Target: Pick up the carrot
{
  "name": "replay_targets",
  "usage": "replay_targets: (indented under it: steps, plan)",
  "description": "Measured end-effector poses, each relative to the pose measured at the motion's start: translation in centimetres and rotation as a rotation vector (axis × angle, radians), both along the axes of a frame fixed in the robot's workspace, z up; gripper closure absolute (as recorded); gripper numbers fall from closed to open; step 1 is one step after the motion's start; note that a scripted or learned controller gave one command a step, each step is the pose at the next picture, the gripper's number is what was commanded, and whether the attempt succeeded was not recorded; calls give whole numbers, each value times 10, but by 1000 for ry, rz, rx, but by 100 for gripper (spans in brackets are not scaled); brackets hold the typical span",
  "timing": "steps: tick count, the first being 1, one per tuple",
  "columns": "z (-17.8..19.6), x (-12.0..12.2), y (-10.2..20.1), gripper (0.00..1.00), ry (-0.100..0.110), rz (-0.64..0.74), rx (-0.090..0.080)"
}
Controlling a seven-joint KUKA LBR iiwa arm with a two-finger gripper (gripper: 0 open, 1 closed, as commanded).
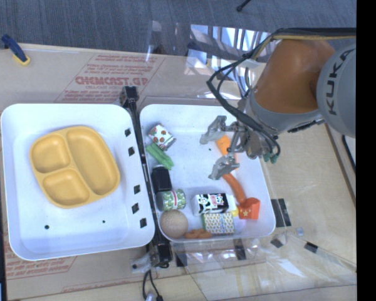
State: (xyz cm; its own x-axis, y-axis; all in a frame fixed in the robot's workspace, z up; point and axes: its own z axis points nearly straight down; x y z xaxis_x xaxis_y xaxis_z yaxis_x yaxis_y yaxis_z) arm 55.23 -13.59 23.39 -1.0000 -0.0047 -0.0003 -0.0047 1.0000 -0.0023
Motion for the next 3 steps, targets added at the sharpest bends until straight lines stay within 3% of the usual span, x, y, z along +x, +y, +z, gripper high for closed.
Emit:
replay_targets:
  steps: [1,2,3]
  plan:
    - [-41,51,-38,0,-1,-383,1]
    - [-144,69,-67,0,2,-464,1]
    - [-130,72,-65,100,-5,-453,0]
